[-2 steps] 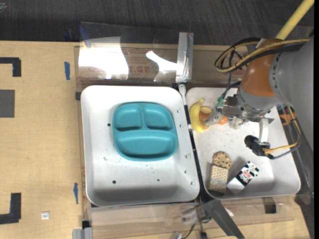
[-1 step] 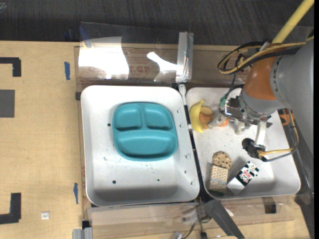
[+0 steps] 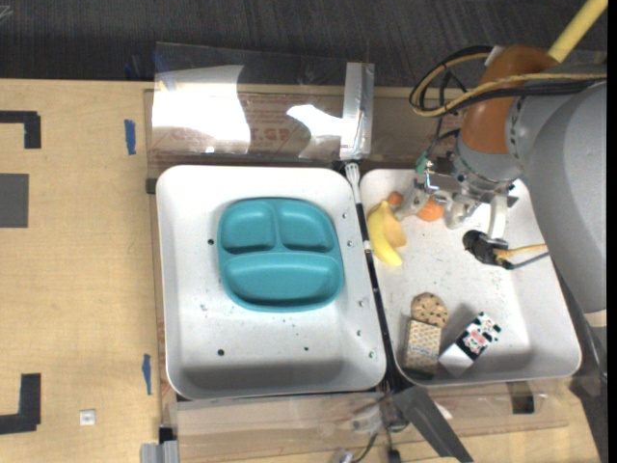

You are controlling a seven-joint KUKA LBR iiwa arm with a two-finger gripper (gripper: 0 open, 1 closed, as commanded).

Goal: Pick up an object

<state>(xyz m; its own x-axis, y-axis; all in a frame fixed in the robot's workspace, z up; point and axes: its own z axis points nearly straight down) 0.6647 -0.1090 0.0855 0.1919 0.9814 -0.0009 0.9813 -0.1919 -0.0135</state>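
The gripper (image 3: 436,201) is seen low over the right bin (image 3: 540,340), at an orange object (image 3: 430,212) beside the banana (image 3: 386,235); its closure cannot be told. A centred, straight descent is advised, so the banana is not nudged against the bin wall.

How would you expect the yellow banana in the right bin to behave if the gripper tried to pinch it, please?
The banana looks smooth and curved, so two fingers would probably slip off unless they close across its middle. It seems a light toy, so a push would likely spin it. It lies close to the bin wall, which may block one finger.
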